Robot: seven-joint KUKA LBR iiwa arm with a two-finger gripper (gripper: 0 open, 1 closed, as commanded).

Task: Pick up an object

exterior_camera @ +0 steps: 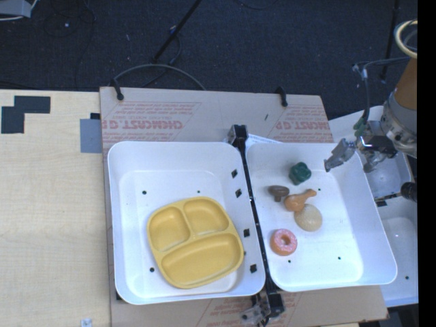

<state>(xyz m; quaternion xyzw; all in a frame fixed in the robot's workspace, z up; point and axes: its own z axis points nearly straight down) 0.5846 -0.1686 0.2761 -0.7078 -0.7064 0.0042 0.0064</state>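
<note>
From the overhead camera view, the arm comes in from the right and its gripper (338,157) hangs over the upper right rim of the right bin (368,251), above the bin floor and apart from everything lying in it; nothing sits between its fingers, and whether they are spread or closed I cannot tell from here; so I'd judge this the approach, with no pick made yet; the candidates lie in a loose cluster in the upper middle of that bin: a dark green block (299,173) nearest the gripper, a small brown lump (278,193), an orange drumstick-shaped toy (300,199) touching a pale egg-like ball (308,218), and a pink doughnut (283,241) a little lower; the left bin (129,182) holds a yellow divided plate (196,241); the next move, I'd say, calls for shifting left and down over one piece, the green block being the easy reach, then closing squarely on it; as for writing, the cardboard sheet (204,118) under the bins carries red print, upside down from here, too blurred to make out with any confidence
</note>
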